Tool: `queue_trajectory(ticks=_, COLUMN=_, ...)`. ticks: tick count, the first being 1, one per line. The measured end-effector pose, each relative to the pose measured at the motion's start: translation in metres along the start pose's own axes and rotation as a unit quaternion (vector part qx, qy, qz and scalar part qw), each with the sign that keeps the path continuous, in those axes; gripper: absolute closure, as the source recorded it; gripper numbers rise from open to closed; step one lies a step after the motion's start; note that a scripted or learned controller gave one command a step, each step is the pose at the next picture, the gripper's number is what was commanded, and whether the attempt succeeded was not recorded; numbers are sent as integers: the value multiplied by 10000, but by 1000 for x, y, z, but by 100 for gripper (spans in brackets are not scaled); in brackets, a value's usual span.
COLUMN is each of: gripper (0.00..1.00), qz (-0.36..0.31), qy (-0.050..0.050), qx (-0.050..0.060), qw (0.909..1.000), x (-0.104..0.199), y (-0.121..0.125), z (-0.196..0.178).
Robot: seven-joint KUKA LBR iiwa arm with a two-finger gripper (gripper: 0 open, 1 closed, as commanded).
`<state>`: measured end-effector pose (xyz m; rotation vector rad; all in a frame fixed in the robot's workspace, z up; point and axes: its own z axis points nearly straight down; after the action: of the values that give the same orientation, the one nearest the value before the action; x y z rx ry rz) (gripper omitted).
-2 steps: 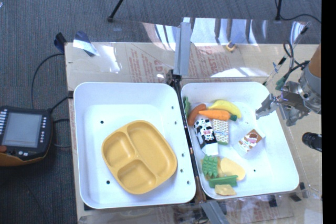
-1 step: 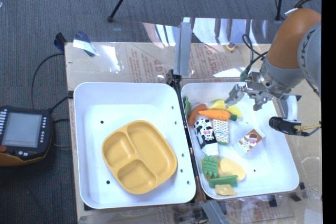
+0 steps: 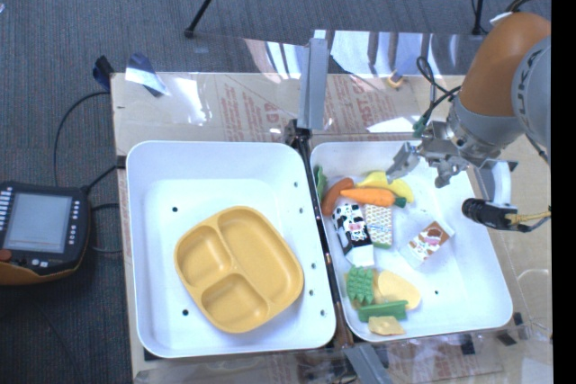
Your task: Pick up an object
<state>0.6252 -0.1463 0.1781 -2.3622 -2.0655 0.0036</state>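
Tool (image 3: 421,166) spread apart, grasping nothing, above the right bin (image 3: 490,279); carrot (image 3: 368,195) and milk carton (image 3: 352,227) crowd nearby.

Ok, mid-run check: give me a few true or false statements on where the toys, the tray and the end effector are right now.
1. The yellow tray lies in the left bin. True.
2. The toy carrot lies in the left bin. False: it is in the right bin.
3. The end effector is over the right bin, with fingers spread. True.
4. The end effector grips the small carton. False: the carton lies on the bin floor.
5. The yellow tray holds toy food. False: its compartments are bare.
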Motion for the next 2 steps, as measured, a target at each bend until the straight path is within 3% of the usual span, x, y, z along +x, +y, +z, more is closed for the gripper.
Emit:
queue_trajectory(ticks=1, gripper=0, qz=-439, qy=1, qx=17, qw=9990, x=-23, y=20, z=94)
queue_trajectory(ticks=2, gripper=0, qz=-1080, qy=4, qx=-7, qw=9941, x=4, y=-34, z=54)
